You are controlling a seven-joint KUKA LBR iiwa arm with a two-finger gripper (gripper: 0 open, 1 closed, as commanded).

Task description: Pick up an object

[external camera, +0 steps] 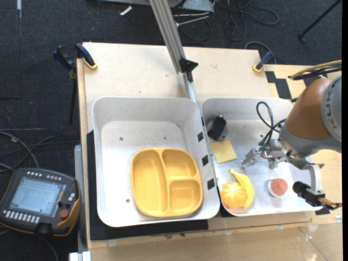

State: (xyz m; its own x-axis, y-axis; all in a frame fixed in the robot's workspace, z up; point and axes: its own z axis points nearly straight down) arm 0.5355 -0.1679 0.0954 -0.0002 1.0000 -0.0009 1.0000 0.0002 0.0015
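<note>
Just near-left of the splayed, unladen metal two-finger gripper (253, 159), curved yellow plastic banana (243, 182), long axis running far-left to near-right.

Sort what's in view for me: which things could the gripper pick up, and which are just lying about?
For the pick, all in the right bin:
gripper
yellow pad
black block
banana
orange
red cup

Lying about:
yellow tray in the left bin
pendant
clamps
</note>
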